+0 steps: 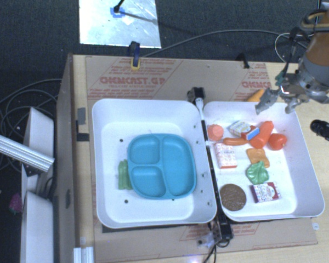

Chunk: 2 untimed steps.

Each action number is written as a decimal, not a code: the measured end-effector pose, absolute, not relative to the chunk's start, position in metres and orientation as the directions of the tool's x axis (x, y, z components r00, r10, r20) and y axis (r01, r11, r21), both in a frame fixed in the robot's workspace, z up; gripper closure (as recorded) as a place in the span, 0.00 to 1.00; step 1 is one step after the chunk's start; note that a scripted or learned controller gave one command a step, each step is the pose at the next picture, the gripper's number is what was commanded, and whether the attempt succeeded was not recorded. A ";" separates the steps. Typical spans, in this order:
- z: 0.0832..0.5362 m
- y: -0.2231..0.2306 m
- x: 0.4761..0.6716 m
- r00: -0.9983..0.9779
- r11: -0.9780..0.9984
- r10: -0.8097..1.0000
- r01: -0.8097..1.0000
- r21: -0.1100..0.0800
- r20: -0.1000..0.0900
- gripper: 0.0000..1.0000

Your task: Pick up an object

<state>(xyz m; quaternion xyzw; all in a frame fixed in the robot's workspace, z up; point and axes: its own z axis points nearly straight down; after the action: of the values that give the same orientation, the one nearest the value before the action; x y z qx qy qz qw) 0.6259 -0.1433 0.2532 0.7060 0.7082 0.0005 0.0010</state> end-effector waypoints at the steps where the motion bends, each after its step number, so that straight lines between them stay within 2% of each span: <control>1: 0.190 -0.163 0.602 -0.002 0.002 1.000 1.000 0.000 -0.001 0.00; 2: 0.111 -0.179 0.603 -0.007 0.007 1.000 1.000 0.014 0.002 0.00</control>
<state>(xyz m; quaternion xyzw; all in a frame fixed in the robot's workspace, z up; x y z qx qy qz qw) 0.6025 -0.1792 0.1114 0.7045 0.7097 0.0057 0.0043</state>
